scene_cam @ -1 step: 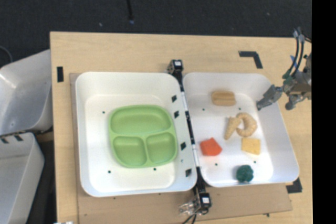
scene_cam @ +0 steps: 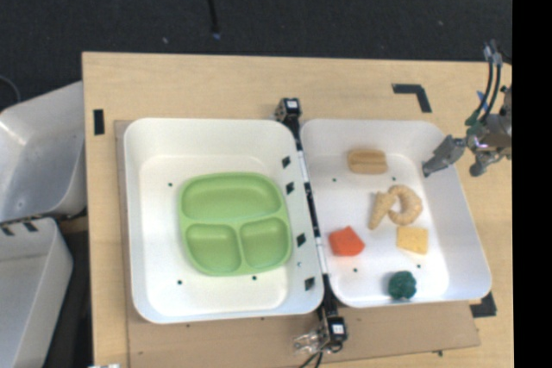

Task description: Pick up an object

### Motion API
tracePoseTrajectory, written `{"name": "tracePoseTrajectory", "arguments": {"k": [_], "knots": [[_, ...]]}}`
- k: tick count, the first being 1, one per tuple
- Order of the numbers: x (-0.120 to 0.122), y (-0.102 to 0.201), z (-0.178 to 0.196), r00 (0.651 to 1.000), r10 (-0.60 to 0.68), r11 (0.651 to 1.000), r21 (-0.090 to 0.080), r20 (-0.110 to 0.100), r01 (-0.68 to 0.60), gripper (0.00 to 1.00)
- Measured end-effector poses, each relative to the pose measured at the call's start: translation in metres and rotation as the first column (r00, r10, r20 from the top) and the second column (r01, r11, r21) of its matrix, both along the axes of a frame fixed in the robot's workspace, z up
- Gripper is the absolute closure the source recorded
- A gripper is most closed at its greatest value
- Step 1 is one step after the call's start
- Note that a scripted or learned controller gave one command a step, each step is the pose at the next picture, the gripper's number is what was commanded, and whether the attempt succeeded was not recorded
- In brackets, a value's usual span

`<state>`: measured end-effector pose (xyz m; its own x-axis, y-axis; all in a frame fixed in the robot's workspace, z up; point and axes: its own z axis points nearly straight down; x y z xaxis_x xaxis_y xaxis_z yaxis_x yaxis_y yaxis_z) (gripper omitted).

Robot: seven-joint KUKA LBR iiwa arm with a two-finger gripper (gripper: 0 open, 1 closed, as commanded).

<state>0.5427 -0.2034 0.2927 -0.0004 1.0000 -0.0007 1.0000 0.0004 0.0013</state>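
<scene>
The right bin (scene_cam: 457, 246) holds several small items. A tan bun-shaped piece (scene_cam: 366, 160) lies near the back. In the middle sits a curved tan pastry shape (scene_cam: 397, 204), with a yellow block (scene_cam: 412, 240) just in front of it. To their left is a red-orange wedge (scene_cam: 347, 242), and a dark green round item (scene_cam: 401, 284) rests at the front. My gripper (scene_cam: 459, 161) hangs over the bin's back right edge, open, with nothing between its fingers. It is to the right of the bun and apart from it.
A green divided plate (scene_cam: 235, 222) lies in the left bin (scene_cam: 147, 185). A black-clipped divider (scene_cam: 304, 202) separates the two bins. Cables (scene_cam: 492, 90) trail from the wrist at the right edge. A white container (scene_cam: 39, 159) stands off the bench's left side.
</scene>
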Motion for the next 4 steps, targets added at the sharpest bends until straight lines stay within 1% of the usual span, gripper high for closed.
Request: {"name": "tracePoseTrajectory", "arguments": {"k": [1, 2, 3, 4], "knots": [[-0.005, 0.004, -0.061, 1.0, 0.0, 1.0, 0.001, -0.006, 0.0, 0.0], [-0.001, 0.003, -0.104, 1.0, -0.002, 1.0, -0.001, -0.004, 0.002, 0.0], [0.002, 0.009, -0.151, 1.0, -0.004, 1.0, 0.0, -0.003, 0.004, 0.0], [0.003, 0.008, -0.138, 1.0, -0.007, 1.0, -0.001, 0.002, 0.007, 1.0]]}}
